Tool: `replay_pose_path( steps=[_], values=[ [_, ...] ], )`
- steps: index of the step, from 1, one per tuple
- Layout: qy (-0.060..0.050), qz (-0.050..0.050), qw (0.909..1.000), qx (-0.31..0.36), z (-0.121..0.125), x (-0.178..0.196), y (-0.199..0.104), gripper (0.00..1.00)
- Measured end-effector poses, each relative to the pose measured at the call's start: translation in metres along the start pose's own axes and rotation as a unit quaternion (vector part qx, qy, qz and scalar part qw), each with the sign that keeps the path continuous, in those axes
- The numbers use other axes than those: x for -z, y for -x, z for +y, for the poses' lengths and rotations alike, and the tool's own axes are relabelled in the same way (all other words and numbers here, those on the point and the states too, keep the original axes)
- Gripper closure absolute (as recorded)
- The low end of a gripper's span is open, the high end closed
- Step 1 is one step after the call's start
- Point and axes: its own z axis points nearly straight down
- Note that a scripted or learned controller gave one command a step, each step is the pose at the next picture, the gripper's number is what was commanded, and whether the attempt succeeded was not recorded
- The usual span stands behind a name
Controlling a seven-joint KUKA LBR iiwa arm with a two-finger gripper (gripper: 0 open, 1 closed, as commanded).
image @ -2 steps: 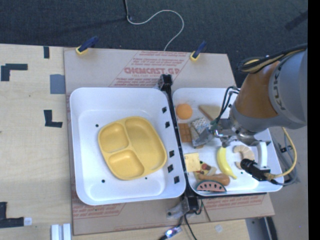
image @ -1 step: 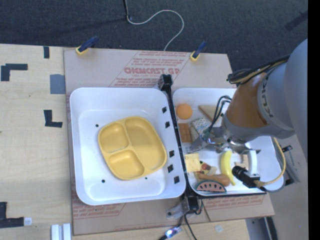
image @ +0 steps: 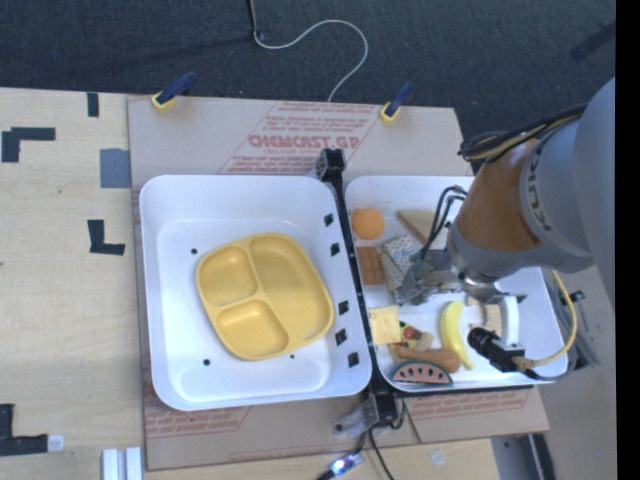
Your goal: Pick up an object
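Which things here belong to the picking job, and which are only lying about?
Belong to the job:
gripper, down in the right bin
banana
orange ball
yellow block
watermelon slice

Lying about:
yellow divided plate in the left bin
white cable

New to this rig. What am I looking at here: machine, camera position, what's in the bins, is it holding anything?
One fixed camera looks down at a slant on a bench. The grey machine with the orange band is a robot arm reaching in from the right. Its two-finger gripper is down inside the right bin; whether it has gripped anything cannot be seen.

The left bin holds a yellow divided plate. The right bin holds toy food: an orange ball, a banana, a yellow square piece, a watermelon slice and a few smaller items that are hard to identify. Both bins sit on cardboard clamped to the bench.
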Motion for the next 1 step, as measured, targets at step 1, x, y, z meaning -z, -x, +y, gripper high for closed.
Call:
replay_pose_path(
  steps=[1],
  values=[
    [0.001, 0.0, 1.0, 0.0, -0.0079, 0.0573, -0.0036, 1.0]
  ],
)
